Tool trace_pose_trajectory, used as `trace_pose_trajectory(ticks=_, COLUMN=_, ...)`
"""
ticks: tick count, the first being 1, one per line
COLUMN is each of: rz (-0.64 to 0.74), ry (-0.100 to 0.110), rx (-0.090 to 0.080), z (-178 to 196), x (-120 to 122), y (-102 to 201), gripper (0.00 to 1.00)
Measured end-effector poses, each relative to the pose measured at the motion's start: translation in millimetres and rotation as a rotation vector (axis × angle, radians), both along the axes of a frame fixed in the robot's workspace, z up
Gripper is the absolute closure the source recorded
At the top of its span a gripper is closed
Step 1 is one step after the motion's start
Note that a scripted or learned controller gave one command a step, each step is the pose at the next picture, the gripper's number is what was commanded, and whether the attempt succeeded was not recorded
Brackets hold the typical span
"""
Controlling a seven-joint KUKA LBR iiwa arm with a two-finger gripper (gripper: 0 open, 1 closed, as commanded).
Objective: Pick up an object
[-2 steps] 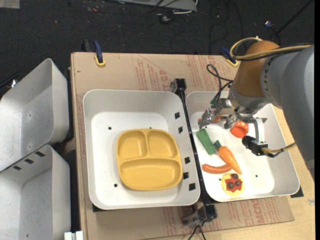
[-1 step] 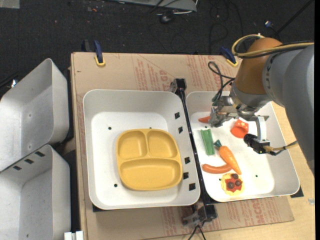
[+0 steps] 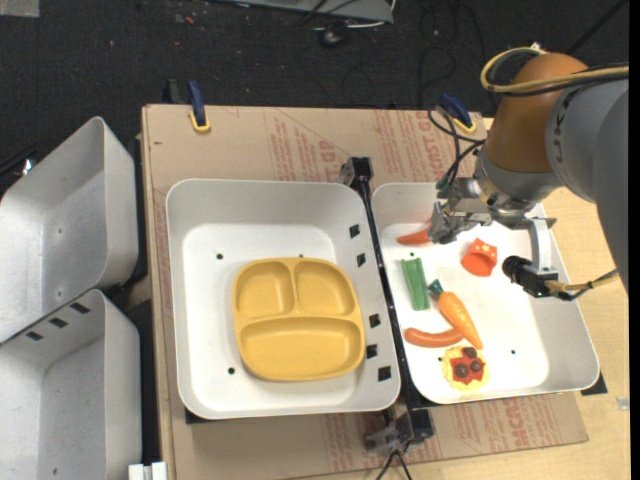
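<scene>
The arm (image 3: 560,118), grey with its orange band, reaches in from the right and bends down over the far part of the right bin (image 3: 575,363). Its gripper (image 3: 445,226) hangs low above the bin floor near the far left corner; the dark fingers are small and seen from above, so whether they are spread or pressed together cannot be told, and nothing can be made out between them.

Taking the gripper as the landmark, a small orange-red chili-shaped piece (image 3: 412,236) lies just to its left, close enough that the two may be touching, though the view is too coarse to say. A red pepper-like piece (image 3: 479,257) sits on the bin floor a little to the right of the gripper and nearer the camera. A green stick (image 3: 415,280) lies nearer the camera still, roughly straight below the gripper, set lengthwise along the bin's left wall. Beyond that, further toward the camera, a carrot (image 3: 457,313) with a green top lies at a slant, and just past it a red sausage (image 3: 434,337) curves across the floor. Farthest from the gripper, near the bin's front edge, rests a yellow round piece with dark red berries on it (image 3: 465,367).

To the gripper's left, across the divider, the left bin (image 3: 190,228) holds a yellow divided plate (image 3: 298,318) with three compartments, lying flat well apart from the gripper.
</scene>
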State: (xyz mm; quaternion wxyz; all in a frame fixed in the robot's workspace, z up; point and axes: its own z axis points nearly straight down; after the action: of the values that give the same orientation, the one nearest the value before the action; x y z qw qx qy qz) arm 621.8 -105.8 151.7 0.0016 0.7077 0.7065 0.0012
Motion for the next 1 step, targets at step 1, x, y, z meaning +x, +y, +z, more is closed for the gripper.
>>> trace_pose_trajectory(ticks=1, rz=0.005, ry=-0.002, rx=0.0, z=51.9, x=6.5, y=9.1, gripper=1.0)
